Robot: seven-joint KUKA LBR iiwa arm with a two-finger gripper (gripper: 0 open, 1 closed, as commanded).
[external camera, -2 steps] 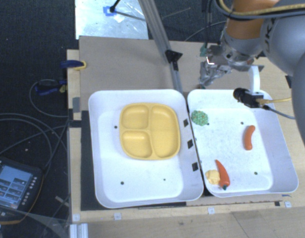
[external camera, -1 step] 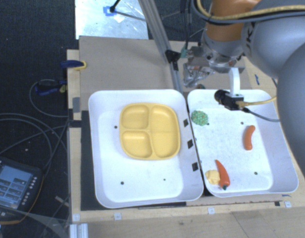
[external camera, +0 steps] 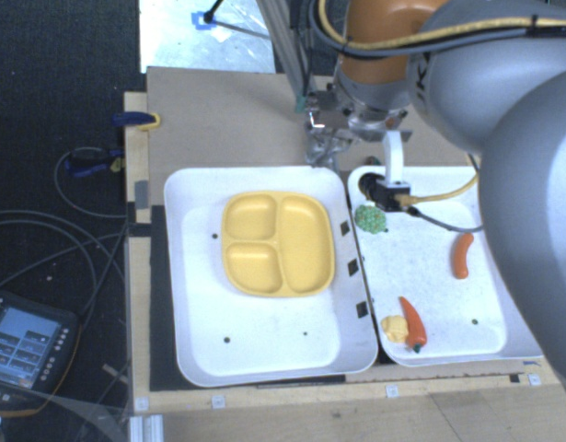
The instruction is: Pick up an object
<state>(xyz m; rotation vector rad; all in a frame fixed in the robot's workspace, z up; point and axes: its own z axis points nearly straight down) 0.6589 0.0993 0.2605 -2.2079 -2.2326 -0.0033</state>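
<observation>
Camera view shows the broccoli (external camera: 370, 218) lying near but apart from the fingers (external camera: 323, 147), whose spread I cannot tell.

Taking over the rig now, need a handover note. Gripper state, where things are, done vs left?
Gripper: at the far rim, above the gap between the two bins; open or shut can't be made out.
Left white bin: yellow three-compartment plastic plate, lying flat.
Right white bin: green broccoli-like piece at the far left corner, nearest the gripper; orange sausage-shaped piece on the right; red-orange carrot-shaped piece with a small yellow lump touching it at the near edge.
Done: nothing picked; everything lies in the bins.
Left: the whole pick. The green piece looks the closest target.
</observation>
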